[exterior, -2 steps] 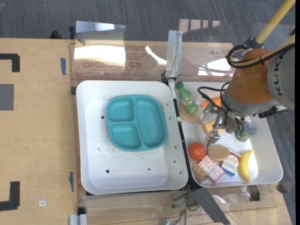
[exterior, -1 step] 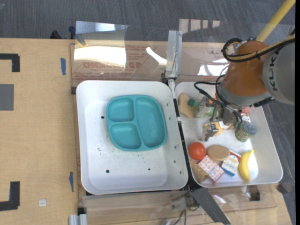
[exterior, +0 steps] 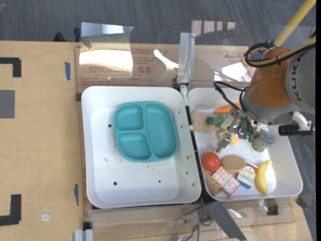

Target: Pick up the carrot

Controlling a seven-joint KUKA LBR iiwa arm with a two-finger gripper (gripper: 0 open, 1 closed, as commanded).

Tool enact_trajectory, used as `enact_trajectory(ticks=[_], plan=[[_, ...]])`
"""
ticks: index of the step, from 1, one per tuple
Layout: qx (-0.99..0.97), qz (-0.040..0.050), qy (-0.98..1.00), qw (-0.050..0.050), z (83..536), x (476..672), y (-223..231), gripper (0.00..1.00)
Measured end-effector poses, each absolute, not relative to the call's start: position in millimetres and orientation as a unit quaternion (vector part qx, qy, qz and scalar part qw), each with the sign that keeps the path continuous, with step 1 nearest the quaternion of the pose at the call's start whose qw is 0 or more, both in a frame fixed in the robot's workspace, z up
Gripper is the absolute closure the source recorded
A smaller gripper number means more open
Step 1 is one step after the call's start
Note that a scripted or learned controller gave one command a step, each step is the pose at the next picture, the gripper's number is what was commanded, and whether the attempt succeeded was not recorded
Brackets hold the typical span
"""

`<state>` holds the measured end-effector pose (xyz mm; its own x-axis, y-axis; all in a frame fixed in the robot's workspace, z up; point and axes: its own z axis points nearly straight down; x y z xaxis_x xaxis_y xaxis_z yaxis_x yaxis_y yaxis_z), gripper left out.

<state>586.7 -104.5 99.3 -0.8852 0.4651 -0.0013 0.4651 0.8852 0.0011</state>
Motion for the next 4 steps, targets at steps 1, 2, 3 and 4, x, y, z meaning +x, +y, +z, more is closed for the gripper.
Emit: enact_trajectory(ticks=[1,2,3,4], plan=[[0.243,0.0006,0.97,0.005,89,632.7,-99,0.0],[0.227,0.0007,0.974,0.006,90,576.4,-97,0.0],[0.226,0.0011,0.974,0.012,103,580.2,-97,1.0],[0.31,0.0016,0.951,0.005,188,551.8,-54,1.0]])
